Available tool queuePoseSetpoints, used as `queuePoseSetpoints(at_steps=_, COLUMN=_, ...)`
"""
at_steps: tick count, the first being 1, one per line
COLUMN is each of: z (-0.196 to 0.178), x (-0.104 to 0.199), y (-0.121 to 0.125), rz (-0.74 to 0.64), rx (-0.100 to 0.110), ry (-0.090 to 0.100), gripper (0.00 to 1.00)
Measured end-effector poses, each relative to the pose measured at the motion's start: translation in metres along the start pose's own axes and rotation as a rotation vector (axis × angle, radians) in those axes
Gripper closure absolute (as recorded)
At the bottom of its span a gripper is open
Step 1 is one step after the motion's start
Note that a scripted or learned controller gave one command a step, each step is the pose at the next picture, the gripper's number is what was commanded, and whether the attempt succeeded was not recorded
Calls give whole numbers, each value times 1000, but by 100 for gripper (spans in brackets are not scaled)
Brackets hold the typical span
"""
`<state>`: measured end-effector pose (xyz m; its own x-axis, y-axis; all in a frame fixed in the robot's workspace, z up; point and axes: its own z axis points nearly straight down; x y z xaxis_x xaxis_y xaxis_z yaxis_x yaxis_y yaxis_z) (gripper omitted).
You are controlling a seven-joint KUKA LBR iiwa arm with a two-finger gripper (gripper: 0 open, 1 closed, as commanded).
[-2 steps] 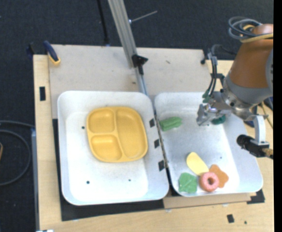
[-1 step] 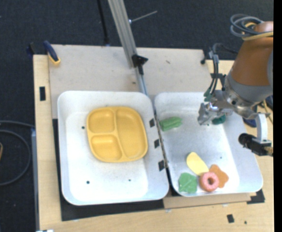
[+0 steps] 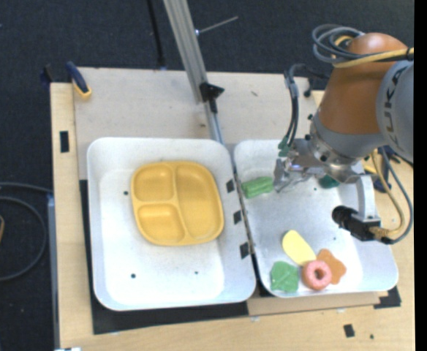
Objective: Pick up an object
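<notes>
Two white bins sit side by side on my bench. The left bin (image 3: 111, 284) carries a yellow divided tray (image 3: 177, 201) near its middle. In the right bin (image 3: 374, 269), a green block (image 3: 257, 189) lies against the left wall toward the far corner, and my gripper (image 3: 290, 172) hangs just beside it; I cannot tell how the jaws stand. Along the near edge lie a yellow piece (image 3: 298, 246), a green piece (image 3: 284, 276), a pink donut (image 3: 316, 274) and an orange piece (image 3: 334, 264).

Toy food in the right bin

Green block (image 3: 257, 189) near the left wall; yellow piece (image 3: 297, 246), green piece (image 3: 284, 277), pink donut (image 3: 316, 275), orange piece (image 3: 335, 265) clustered at the front.
</notes>
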<state>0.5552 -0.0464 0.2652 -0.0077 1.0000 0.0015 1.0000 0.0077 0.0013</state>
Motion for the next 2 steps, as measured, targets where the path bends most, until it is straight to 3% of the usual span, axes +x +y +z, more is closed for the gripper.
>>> queuePoseSetpoints(at_steps=2, z=14, x=92, y=-18, rz=1, rx=2, ry=-1, gripper=100)
